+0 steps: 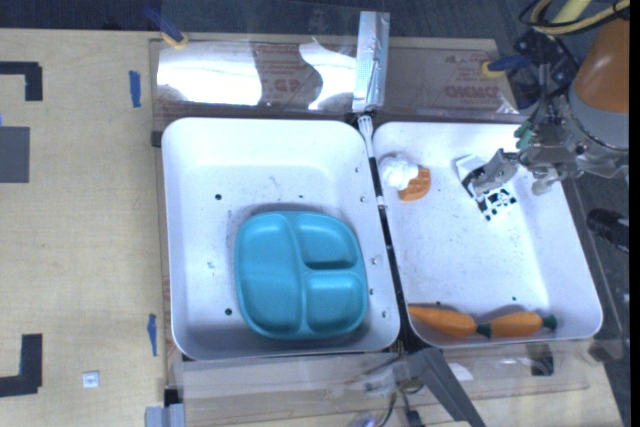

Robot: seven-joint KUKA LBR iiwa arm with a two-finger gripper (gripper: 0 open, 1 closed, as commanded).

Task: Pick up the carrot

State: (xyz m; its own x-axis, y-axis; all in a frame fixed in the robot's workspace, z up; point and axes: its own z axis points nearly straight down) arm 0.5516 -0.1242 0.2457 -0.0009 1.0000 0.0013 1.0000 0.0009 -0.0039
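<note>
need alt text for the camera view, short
Two carrots lie end to end along the near edge of the right bin, while the gripper hovers over that bin's far right part, away from them. A small white-and-orange item sits near its far left corner, and a blue divided tray fills the left bin.

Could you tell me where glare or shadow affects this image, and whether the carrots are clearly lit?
Camera view: strong glare whitens the clear panel behind the bins; the blue tray casts a soft shadow in the left bin; the two carrots lie evenly lit along the right bin's near wall, edges slightly soft; the tool is dim and lacks detail.
</note>
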